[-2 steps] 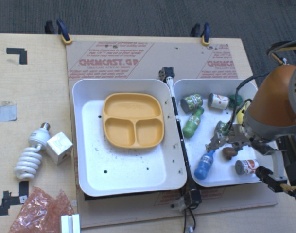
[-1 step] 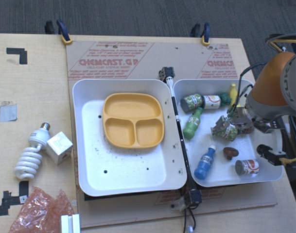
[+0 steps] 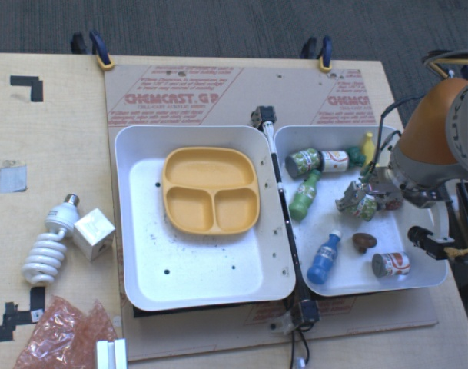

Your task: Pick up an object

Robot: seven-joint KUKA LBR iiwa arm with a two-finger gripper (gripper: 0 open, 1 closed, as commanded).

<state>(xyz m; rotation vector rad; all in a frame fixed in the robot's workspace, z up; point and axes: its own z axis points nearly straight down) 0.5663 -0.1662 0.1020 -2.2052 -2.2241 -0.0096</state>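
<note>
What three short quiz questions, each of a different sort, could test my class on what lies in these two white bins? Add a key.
1. True or false: the yellow three-compartment plastic tray lies in the right white bin.
2. Which lies nearest the blue plastic bottle? A) green plastic bottle B) small brown rounded object C) spiral white light bulb
3. Fill in: the light bulb lies on the bench beside a small white ____.

Key: 1 false, it lies in the left white bin; 2 B; 3 cube.

My arm (image 3: 441, 141) shows a rounded orange band above grey casing. Black cables (image 3: 389, 118) loop beside its wrist.
</note>
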